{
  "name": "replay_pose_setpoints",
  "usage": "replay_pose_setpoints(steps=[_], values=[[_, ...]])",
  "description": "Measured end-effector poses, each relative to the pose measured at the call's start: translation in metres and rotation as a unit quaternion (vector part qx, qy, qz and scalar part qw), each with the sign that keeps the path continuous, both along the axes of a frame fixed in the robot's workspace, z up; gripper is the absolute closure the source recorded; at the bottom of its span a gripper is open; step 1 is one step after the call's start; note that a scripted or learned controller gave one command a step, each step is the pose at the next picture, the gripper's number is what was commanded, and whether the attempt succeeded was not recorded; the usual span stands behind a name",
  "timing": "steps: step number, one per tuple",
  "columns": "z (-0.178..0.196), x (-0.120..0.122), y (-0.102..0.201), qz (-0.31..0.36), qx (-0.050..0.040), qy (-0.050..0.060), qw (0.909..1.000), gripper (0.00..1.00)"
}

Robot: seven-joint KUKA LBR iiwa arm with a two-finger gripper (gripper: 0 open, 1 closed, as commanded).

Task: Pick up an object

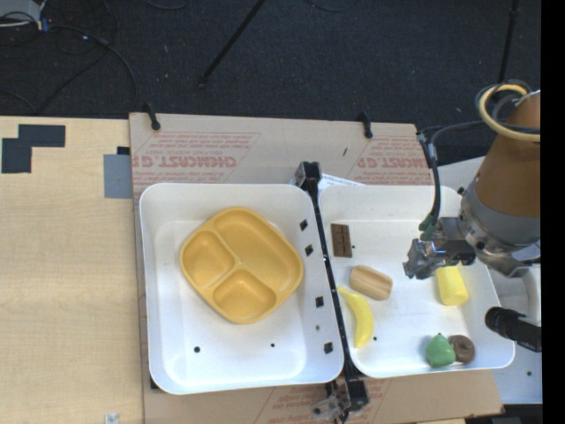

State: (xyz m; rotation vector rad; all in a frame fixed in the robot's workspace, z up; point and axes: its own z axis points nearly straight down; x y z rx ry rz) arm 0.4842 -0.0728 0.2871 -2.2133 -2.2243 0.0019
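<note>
My gripper (422,263) hangs over the right bin (397,203), left of a yellow block (451,285). A tan bread roll (371,282) lies just to its lower left, and a yellow banana (359,317) lies below that. A small brown chocolate bar (341,240) rests near the bin's left wall. A green object (440,351) and a brown donut (461,349) sit by the bin's front right corner. Nothing shows between the gripper's tips.
The left bin (168,343) holds a yellow divided plate (241,264). A black divider (322,272) runs between the bins. The arm's grey and orange body (512,184) looms over the right bin's right side. Cardboard lies under both bins.
</note>
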Motion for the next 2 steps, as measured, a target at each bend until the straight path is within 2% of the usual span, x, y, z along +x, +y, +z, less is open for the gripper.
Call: replay_pose_setpoints(steps=[1, 2], values=[[-0.002, 0.011, 0.051, 0.0, -0.0005, 0.0, 1.0, 1.0], [-0.019, 0.024, 0.09, -0.001, -0.0005, 0.001, 1.0, 1.0]])
